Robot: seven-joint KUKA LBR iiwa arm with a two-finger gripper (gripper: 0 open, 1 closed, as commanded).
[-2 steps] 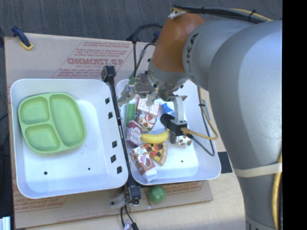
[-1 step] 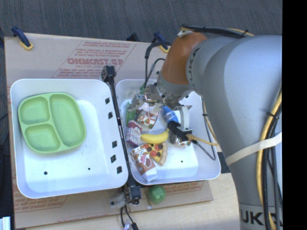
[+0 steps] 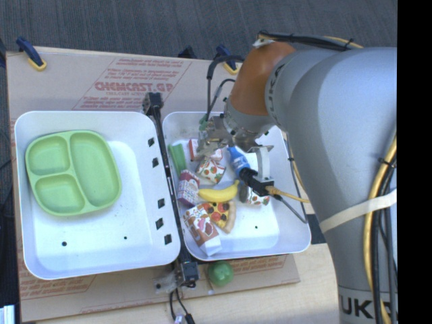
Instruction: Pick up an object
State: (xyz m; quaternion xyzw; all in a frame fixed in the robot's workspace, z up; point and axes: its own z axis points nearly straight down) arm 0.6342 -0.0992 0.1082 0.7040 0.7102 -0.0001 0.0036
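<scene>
My gripper hangs low over the far part of the right bin, above a heap of toy food. Right under it lie a white box with strawberry print and a blue packet. A yellow banana lies across the middle of the heap. In front of the banana are a pizza slice and a printed carton. A green cylinder stands against the bin's left wall, with a purple item just in front of it. The wrist hides whatever is directly beneath the gripper.
The left bin holds a green divided plate at its far left. A green ball rests on the cardboard outside the right bin's front edge. The grey arm covers the right side. Blue clamps hold the cardboard at the back.
</scene>
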